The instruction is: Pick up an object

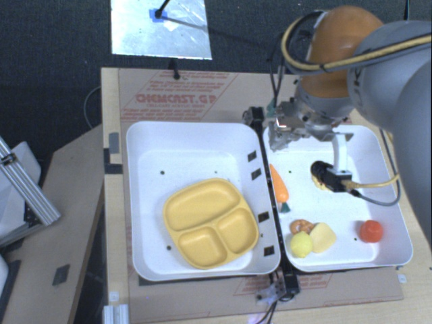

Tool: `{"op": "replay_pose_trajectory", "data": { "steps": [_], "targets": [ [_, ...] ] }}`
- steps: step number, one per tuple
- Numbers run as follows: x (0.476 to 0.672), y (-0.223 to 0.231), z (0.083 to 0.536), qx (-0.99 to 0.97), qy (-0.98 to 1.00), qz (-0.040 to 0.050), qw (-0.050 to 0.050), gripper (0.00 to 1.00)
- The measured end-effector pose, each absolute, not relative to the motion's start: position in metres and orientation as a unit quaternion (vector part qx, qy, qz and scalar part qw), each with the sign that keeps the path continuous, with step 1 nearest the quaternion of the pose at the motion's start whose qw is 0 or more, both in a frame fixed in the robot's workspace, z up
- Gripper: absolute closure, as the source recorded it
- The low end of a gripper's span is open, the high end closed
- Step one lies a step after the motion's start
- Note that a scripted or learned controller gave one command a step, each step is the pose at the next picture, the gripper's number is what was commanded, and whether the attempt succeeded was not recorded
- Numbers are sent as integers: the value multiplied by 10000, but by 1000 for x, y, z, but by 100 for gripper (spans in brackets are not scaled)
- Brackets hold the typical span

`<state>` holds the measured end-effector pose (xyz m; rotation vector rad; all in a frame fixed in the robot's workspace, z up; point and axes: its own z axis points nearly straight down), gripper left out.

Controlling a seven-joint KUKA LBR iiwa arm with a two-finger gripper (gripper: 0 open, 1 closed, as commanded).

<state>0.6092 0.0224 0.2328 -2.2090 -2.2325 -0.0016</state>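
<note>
Had picked up nothing yet; hung with gripper point(286, 138) near carrot point(279, 185) in right bin point(337, 211) (grip state: cannot tell).

Grey arm point(398, 66) with orange band point(337, 39)
Smooth rounded casing; yellow and black cables point(291, 46) loop beside the band.

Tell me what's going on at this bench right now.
A grey robot arm reaches in from the right, its gripper over the far left corner of the right bin. The bin's objects lie apart from it, nearer the front: a carrot along the left wall, a yellow fruit, a pale yellow piece and a red-orange ball. The left bin holds a yellow divided tray. Nothing looks picked up yet.
</note>
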Motion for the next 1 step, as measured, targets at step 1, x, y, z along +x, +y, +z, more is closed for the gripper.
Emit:
{"op": "replay_pose_trajectory", "data": {
  "steps": [1],
  "targets": [
    [622,77,238,-7033,-7109,-7,6,100]
  ]
}}
